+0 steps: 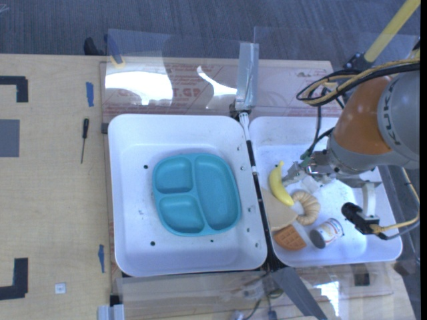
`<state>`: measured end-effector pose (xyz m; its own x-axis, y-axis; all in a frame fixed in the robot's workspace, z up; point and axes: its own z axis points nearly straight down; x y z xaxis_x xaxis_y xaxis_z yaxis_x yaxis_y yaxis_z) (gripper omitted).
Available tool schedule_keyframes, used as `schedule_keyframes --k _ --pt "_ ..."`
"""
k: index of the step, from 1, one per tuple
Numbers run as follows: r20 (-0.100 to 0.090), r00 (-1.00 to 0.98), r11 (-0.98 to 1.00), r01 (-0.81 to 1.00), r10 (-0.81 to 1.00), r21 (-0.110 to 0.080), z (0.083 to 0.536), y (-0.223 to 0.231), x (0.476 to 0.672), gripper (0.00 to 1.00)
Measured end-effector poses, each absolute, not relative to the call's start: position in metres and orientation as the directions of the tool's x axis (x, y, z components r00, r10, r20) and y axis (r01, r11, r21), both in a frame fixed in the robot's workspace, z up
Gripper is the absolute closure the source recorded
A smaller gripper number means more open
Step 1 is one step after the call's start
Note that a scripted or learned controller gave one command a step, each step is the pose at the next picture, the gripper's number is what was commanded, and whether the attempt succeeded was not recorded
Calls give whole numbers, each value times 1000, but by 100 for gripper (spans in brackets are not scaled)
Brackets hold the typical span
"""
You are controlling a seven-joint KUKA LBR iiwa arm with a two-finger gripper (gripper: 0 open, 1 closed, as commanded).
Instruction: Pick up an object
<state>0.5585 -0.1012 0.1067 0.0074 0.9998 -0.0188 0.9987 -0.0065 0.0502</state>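
Note:
The right bin (pixel 283 135) holds a yellow banana (pixel 279 187), a tan croissant (pixel 309 207), an orange waffle-like piece (pixel 289 237) and a small can (pixel 327 232) lying on its side. My gripper (pixel 298 173) hangs low over this bin, just right of the banana's upper end and above the croissant. I see nothing clearly held in it. The grey arm with its orange band (pixel 363 122) covers the bin's right part.
A teal divided plate (pixel 197 193) lies in the left bin (pixel 127 179). A beige flat piece (pixel 280 213) sits under the croissant and waffle. A screwdriver (pixel 83 139) lies on the wooden bench at left. Yellow and black cables (pixel 333 85) loop above the arm.

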Motion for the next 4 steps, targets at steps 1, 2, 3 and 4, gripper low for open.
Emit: schedule_keyframes --k 1,2,3,4 --pt "-13 3 -2 999 1000 40 107 -101 607 0" --pt "-5 -3 3 1000 1000 18 117 -96 672 0" --pt "1 -14 14 999 1000 37 107 -127 680 0" --pt "-1 -18 18 999 1000 38 121 -126 681 100"
